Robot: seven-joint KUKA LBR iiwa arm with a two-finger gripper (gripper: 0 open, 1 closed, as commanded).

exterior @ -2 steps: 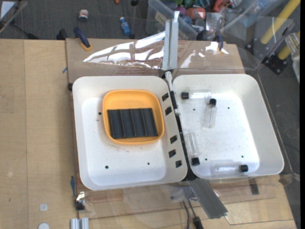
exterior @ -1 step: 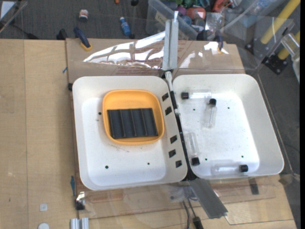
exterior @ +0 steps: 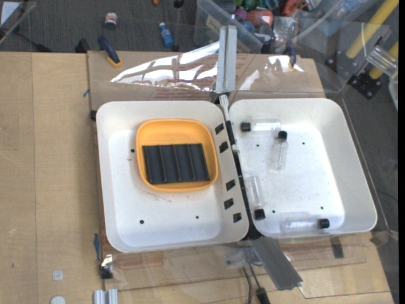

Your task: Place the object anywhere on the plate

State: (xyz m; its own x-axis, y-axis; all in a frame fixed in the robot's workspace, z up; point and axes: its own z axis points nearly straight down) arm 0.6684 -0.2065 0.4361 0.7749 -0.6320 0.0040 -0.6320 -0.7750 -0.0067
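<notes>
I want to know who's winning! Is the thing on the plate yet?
Looks done: a black ridged block lies on the orange plate in the left bin. Nothing is in hand. Four clear vials, such as this one, lie in the right bin.

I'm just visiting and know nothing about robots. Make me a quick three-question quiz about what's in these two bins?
1. True or false: the dark ridged block lies on the orange plate.
2. Which bin holds the clear vials with black caps: A) left bin B) right bin?
3. How many clear vials can you count?

Key: 1 true. 2 B. 3 four.
</notes>
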